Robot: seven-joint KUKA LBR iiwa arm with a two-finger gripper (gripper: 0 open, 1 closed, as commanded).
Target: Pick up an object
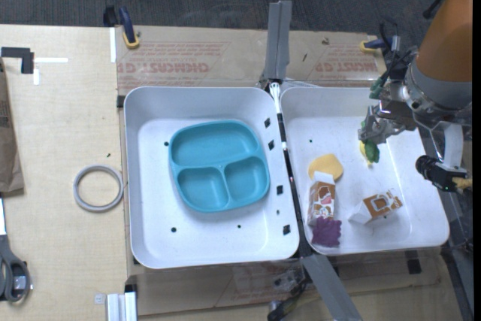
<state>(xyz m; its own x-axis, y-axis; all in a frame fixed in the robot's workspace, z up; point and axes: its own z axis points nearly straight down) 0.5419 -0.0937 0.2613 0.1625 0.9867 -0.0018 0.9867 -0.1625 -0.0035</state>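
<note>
Hanging nearly upright, long axis vertical, a small green-and-yellow object [370,149] is seen clamped in the end effector [373,133] above the right bin [421,233]. Its yellow lower tip is pointed down at the bin floor. A yellow disc [326,166], a snack packet [322,201] and a small carton [379,206] are left below.

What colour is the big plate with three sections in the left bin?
The three-section plastic plate is light blue, seen in the camera view.
</note>
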